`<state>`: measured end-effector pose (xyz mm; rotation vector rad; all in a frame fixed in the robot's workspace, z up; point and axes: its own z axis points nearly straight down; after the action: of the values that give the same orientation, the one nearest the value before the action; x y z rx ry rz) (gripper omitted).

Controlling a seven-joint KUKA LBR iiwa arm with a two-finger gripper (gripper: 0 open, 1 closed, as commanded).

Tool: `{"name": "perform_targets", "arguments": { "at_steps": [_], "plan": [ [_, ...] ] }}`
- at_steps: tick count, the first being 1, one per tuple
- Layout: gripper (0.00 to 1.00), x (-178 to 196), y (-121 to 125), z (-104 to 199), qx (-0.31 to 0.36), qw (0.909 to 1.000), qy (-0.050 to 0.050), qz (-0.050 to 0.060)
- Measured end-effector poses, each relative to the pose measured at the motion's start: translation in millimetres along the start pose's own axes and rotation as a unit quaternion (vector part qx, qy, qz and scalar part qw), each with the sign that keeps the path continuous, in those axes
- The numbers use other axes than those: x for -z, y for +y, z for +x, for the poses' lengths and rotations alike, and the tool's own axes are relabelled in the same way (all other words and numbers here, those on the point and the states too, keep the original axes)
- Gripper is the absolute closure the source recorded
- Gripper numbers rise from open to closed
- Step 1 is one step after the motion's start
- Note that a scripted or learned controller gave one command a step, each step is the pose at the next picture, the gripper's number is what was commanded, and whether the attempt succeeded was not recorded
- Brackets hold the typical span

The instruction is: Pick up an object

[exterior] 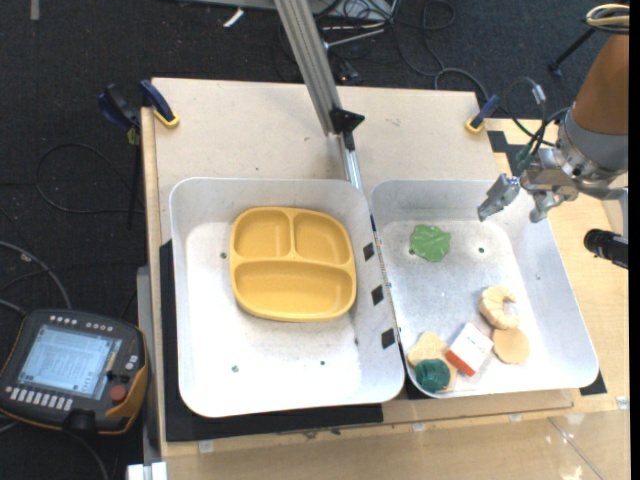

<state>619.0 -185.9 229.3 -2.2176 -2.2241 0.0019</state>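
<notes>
Above the far right corner of the right bin (545, 268), the tool (518, 202) hangs open and empty, the green object (430, 242) lying below-left of it.

Grey arm (588, 146) with an orange band (608, 88), dark cables, and pale metal-fingered gripper (518, 201).

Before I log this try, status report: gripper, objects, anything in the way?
Gripper open, above right bin's far edge, holding nothing. Green piece nearest; other pieces at the near edge. Nothing in the way.
</notes>
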Motion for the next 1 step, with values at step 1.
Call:
{"name": "perform_targets", "arguments": {
  "at_steps": [1],
  "plan": [
    [0.0, 0.0, 0.0, 0.0, 0.0, 1.0, 0.0, 0.0]
  ]
}}
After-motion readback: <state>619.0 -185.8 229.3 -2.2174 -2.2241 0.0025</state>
